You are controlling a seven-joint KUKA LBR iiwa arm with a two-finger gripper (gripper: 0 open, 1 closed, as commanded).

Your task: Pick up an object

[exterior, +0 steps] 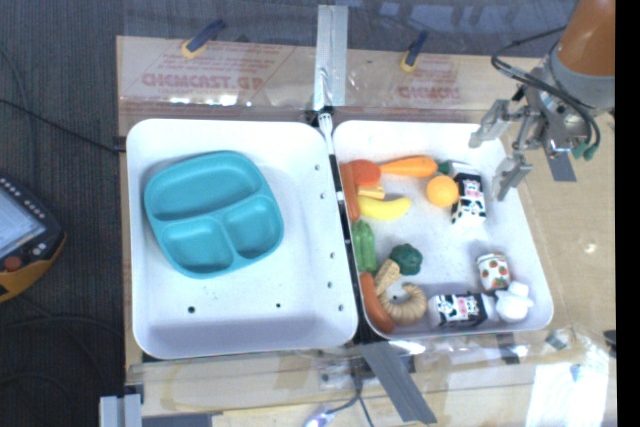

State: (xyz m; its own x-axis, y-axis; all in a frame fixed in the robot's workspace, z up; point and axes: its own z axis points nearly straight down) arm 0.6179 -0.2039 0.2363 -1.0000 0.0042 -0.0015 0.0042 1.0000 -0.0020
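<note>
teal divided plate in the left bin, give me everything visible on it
The teal plastic-looking divided plate is a rounded rectangle with three compartments: one long section along its upper left side and two smaller ones toward its lower right. It looks smooth and matte. It lies flat and right side up on the floor of the left shallow white bin, turned at a slight angle, in the bin's upper left part. Only the bin floor touches it.

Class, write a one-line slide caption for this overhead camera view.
Open two-finger hand hovers at the right white bin's upper edge above toy foods; a teal divided plastic tray lies in the left white bin.
</note>
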